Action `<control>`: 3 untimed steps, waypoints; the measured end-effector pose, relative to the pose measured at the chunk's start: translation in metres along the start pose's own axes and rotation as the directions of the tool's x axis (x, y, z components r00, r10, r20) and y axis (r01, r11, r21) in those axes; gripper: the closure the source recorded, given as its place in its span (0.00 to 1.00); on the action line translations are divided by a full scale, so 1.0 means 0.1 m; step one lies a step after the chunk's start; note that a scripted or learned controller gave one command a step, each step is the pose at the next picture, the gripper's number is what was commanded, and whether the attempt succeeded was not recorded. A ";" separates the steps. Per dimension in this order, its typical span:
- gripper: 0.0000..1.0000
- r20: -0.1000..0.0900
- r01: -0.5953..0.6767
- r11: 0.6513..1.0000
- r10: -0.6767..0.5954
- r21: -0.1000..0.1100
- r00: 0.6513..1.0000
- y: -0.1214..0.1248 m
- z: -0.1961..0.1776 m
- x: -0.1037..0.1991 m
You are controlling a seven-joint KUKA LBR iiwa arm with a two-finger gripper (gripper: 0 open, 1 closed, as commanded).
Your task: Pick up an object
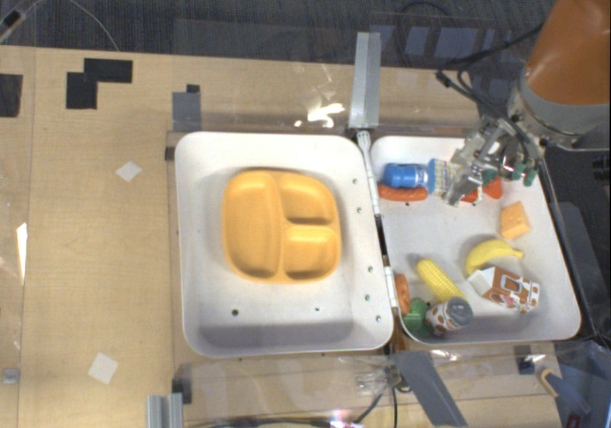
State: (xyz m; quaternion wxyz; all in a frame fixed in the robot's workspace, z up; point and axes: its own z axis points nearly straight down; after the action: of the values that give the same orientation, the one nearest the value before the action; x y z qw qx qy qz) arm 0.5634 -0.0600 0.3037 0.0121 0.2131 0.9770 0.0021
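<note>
While the gripper hovers at the right bin's twelve o'clock, jaws' state unclear, it must descend onto the blue bottle.

One fixed camera looks down at a slant (from above the bench) on both white bins.

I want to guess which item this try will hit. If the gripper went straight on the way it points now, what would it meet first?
Probably the bottle: the gripper slants down toward the left, its tips close by the bottle's clear end. Height above the right bin is unclear, so it could meet the floor instead.
</note>
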 end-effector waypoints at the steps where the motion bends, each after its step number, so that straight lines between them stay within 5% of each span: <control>1: 1.00 -0.019 0.026 1.000 -0.026 0.010 0.999 -1.14 0.64 0.34; 2: 1.00 -0.010 0.229 0.973 -0.229 0.006 0.973 -1.63 -0.49 0.02; 3: 0.00 -0.015 0.230 0.973 -0.230 0.005 0.973 -1.62 -0.46 0.02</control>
State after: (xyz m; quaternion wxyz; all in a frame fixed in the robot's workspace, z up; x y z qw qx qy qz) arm 0.4929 -0.2063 0.3485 0.0046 0.0984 0.9951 -0.0009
